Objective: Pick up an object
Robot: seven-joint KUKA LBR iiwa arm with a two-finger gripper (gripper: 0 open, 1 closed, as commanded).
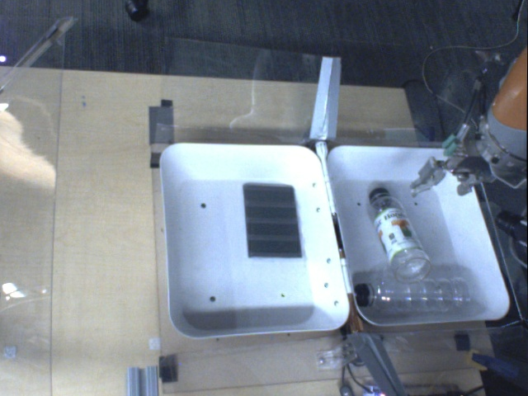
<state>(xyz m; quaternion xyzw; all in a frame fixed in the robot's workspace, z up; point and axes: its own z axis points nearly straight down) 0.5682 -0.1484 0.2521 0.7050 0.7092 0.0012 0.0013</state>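
Note:
A small clear bottle [393,233] with a black cap and a white-and-green label lies slanted in the middle of the right bin [478,221]. A larger clear ribbed bottle [412,293] with a dark cap lies along that bin's front wall. A flat black ribbed block [271,220] rests in the centre of the left bin [190,221]. My gripper [444,180] hangs over the back right part of the right bin, above and to the right of the small bottle's cap. It is open, with nothing between its fingers.
A grey metal divider post [327,97] rises behind the seam between the bins. Cables [450,73] loop near the arm at the upper right. The wooden bench [82,221] stretches to the left under a clear sheet.

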